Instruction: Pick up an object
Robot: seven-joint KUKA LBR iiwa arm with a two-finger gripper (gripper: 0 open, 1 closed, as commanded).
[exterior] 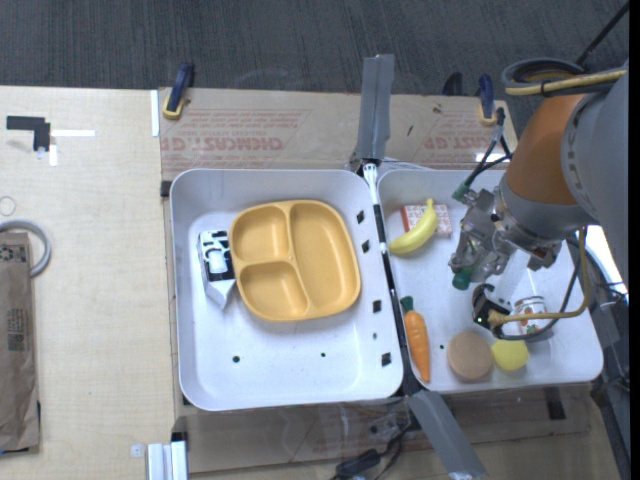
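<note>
In the right bin (575, 368), my gripper (470, 266) hangs low over the bin's middle, below the orange wrist band (540, 158). A small dark green object (460, 281) shows right at its lower tip, and I cannot tell whether it is held. A banana (418, 228) lies up and to the left on a red and white packet (412, 215). A carrot (416, 340) rests along the left wall. At the front of the bin sit a round brown item (469, 355), a yellow ball (509, 353) and a small clear item (525, 313).
The left bin (200, 368) holds a yellow divided plate (295, 258) and a white and black packet (215, 260) at its left. A grey divider post (376, 108) rises between the bins. A cable (560, 313) loops down from the wrist over the right bin.
</note>
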